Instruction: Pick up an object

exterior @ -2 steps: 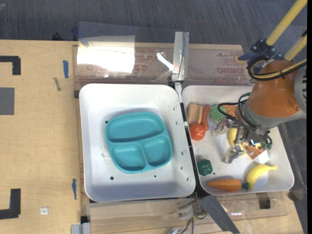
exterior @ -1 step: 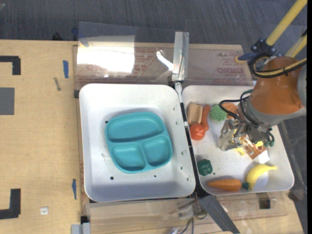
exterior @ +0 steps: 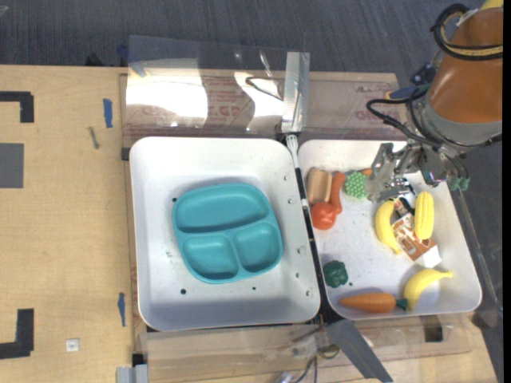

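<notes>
White and shallow, two plastic bins sit side by side on the wooden bench. At the middle of the left bin (exterior: 152, 166) lies a teal plate (exterior: 228, 231), smooth, rounded and split into three compartments. The right bin (exterior: 467, 294) carries glossy toy food: three yellow bananas, one curved (exterior: 386, 224) at the bin's centre, one straighter (exterior: 424, 215) just beside it, and one (exterior: 424, 282) near the front right corner; an orange carrot (exterior: 368, 301) along the front edge; a dark green knobbly vegetable (exterior: 335, 274) near the front left corner; a hot dog in a bun (exterior: 319, 185) and a red tomato (exterior: 323, 215) along the left edge; and a bumpy light green piece (exterior: 354, 184) toward the back. A printed card (exterior: 413, 242) lies between the bananas. The grey arm, with its orange band (exterior: 469, 70), reaches in from the back right corner, its metal gripper (exterior: 389, 175) pointing down above the curved banana; how wide it stands and whether it grips anything cannot be told.
</notes>
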Robot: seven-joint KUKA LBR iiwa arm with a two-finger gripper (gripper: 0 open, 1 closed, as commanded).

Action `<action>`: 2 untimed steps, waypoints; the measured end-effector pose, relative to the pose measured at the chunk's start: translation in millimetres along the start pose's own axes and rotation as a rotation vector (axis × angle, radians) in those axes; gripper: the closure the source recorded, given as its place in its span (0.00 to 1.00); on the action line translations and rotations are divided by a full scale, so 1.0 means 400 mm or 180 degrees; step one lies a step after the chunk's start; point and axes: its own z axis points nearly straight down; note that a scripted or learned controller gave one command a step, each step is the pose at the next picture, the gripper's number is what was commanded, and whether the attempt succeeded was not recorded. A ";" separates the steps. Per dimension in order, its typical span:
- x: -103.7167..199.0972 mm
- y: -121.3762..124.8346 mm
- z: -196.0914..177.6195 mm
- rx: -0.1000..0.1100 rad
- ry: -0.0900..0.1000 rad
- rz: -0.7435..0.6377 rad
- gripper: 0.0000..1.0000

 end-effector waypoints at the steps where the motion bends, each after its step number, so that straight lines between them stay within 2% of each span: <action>1: 0.071 -0.070 0.359 -0.0022 0.0093 -0.0201 1.00; 2: 0.059 -0.070 0.343 -0.0010 0.0049 -0.0208 0.00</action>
